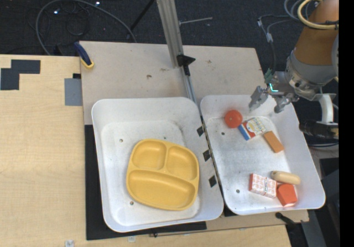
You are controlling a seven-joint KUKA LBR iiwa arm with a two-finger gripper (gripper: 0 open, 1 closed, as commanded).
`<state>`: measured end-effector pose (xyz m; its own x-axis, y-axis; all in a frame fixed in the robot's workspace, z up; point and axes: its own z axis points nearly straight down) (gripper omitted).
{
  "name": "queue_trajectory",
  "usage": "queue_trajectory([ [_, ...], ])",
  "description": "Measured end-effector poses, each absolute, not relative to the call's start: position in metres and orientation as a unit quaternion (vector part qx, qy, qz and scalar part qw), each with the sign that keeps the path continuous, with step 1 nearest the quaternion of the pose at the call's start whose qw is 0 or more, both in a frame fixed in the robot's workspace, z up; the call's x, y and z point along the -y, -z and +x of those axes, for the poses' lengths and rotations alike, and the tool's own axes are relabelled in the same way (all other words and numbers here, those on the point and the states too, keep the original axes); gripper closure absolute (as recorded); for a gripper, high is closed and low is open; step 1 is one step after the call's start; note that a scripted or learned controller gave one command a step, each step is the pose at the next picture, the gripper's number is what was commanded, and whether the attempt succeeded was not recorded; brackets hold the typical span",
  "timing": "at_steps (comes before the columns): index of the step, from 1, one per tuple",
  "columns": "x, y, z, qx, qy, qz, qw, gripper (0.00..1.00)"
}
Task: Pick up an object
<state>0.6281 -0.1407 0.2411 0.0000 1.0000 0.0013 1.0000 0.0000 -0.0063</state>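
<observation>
- The grey arm (315,47) with its orange band enters at the upper right of the frame; its two-finger gripper (269,100) hangs over the top edge of the right shallow white bin (243,190).
- The two fingers stand spread apart, one towards the left and one towards the right, with nothing between them.
- Just below and left of the gripper, in the upper part of the right bin, lies a small red ball (233,118), apart from the fingers.
- Beside the ball, to its right, a white packet with a blue end (253,127) lies flat, and an orange rectangular block (273,142) touches its lower right side.
- Near the lower right corner of the same bin sit a red-and-white patterned box (262,184), a red-orange cube (286,194) just beside it, and a tan rounded stick (285,177) lying just above them.
- The left shallow white bin (110,130) holds a yellow plastic tray with three compartments (164,173), resting in its lower middle.
- A grey metal post (170,26) rises behind the bins at the top centre.
</observation>
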Motion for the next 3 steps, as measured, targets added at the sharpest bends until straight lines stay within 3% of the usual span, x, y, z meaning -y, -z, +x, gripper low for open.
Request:
queue_trajectory([
  [1,0.141,-0.243,0.629,0.707,-0.0008,-0.707,0.001,0.0],
  [3,0.152,-0.143,0.632,0.707,-0.0024,-0.707,0.003,0.0],
])
